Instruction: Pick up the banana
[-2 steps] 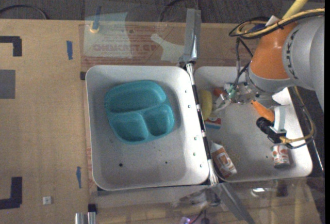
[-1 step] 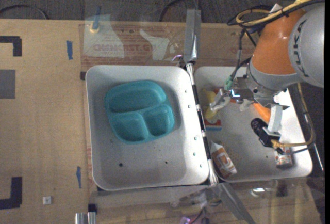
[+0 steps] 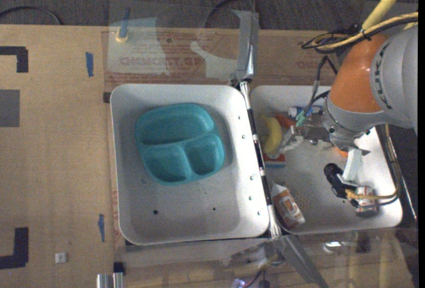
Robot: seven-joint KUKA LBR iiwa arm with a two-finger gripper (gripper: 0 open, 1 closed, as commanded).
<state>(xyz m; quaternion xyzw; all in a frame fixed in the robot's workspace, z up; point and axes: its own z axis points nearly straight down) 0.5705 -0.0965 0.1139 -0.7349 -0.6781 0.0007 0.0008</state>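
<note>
Banana [image 3: 272,135] lies in the right bin [image 3: 385,210], hard against the bin's left wall toward the far-left corner, long axis running roughly along that wall. An orange-red item [image 3: 284,121] sits just beside its far end; a flat packet [image 3: 274,160] touches or nearly touches its near end. A small wrapped pouch [image 3: 288,206] rests at the near-left corner of the same bin. Left bin [image 3: 126,214] carries a teal divided tray [image 3: 179,142], set toward its far side.

Arm reaches in from the right; gripper [image 3: 295,139] is low over the right bin, just beside the banana on its right flank. Cannot tell whether it is spread or closed: the wrist body and clutter mask it. Nothing is visibly held.

Step in hand, by my reading: final approach, grasp not yet made. Next move calls for a short shift toward the left wall to centre over the fruit, closing across its narrow width, then a straight lift. Risks: wall crowding the far side of the grasp, and neighbouring items being caught with it
</note>
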